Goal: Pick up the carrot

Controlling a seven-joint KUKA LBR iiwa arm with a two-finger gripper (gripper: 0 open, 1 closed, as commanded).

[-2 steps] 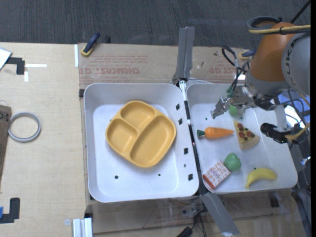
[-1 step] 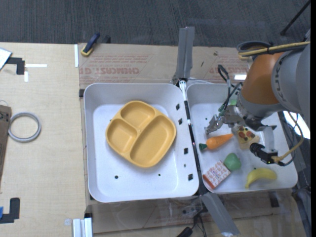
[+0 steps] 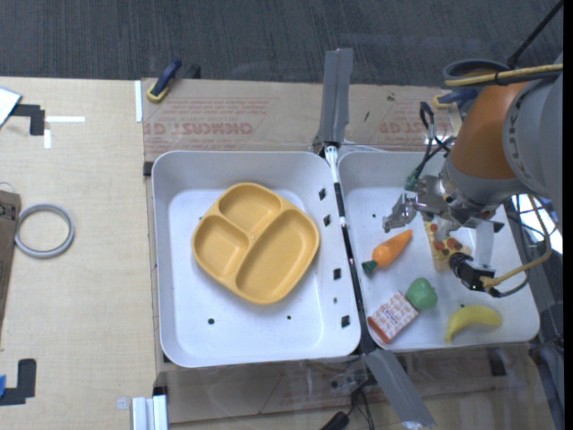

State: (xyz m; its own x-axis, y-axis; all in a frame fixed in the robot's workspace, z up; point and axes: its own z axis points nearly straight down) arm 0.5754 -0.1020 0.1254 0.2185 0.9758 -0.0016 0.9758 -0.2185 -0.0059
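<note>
The carrot (image 3: 392, 249) is a small toy one, orange along its tapered body with a green stub at its lower left end, and it lies free on the floor of the right bin (image 3: 358, 179) at a slant, its tip pointing up and to the right. The grey arm (image 3: 528, 124) with its orange band enters from the right and bends down over the right bin's upper right part; its tool (image 3: 402, 215) sits just above and to the right of the carrot's tip, near it but with nothing between the metal fingers, and whether those fingers are spread or closed cannot be told at this angle. Below the carrot lie a red and white packet (image 3: 392, 317) near the bin's lower left corner, a green round toy vegetable (image 3: 421, 294) just right of it, and a yellow banana (image 3: 472, 320) toward the lower right; a printed card or packet (image 3: 439, 240) lies partly under the wrist. The carrot's left side faces bare white floor up to the wall that divides the two bins, and the bin's upper left corner is likewise bare. The left bin (image 3: 170, 267) holds a yellow three-part divided plate (image 3: 256, 242) near its middle. A roll of tape (image 3: 41, 230) rests on the tabletop (image 3: 81, 330) well to the left.
</note>
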